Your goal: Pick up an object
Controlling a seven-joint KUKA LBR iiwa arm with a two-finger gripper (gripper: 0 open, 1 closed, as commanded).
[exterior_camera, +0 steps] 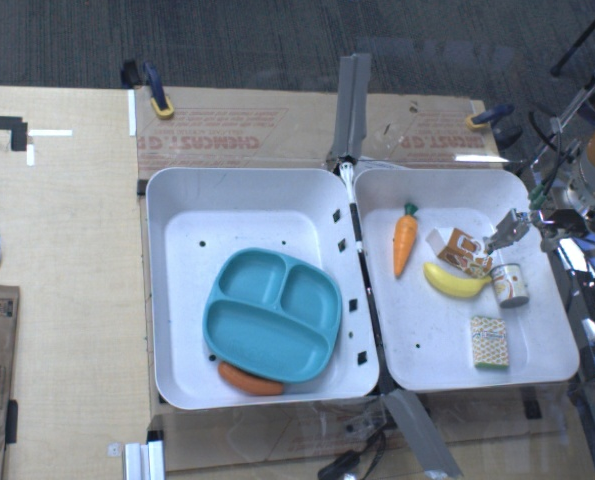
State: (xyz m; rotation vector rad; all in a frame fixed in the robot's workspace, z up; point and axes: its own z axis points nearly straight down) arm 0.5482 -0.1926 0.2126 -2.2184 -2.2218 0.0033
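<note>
Grey gripper (507, 230) hung over the right bin (547, 368) beside the banana (453, 282); finger state undeterminable.

Robotics lab setup: light wood bench (57, 298) with two white bins (167, 268) clamped over cardboard (237, 128), tape marks (37, 133) far left, dark carpet (227, 18) behind, cables and rig hardware (577, 118) at right.

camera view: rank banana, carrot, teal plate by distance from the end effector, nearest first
End effector sits over the right bin's right side.
1. Banana: right bin, just down-left of the end effector.
2. Carrot: right bin, near its left wall.
3. Teal plate: left bin, across the divider.
</note>
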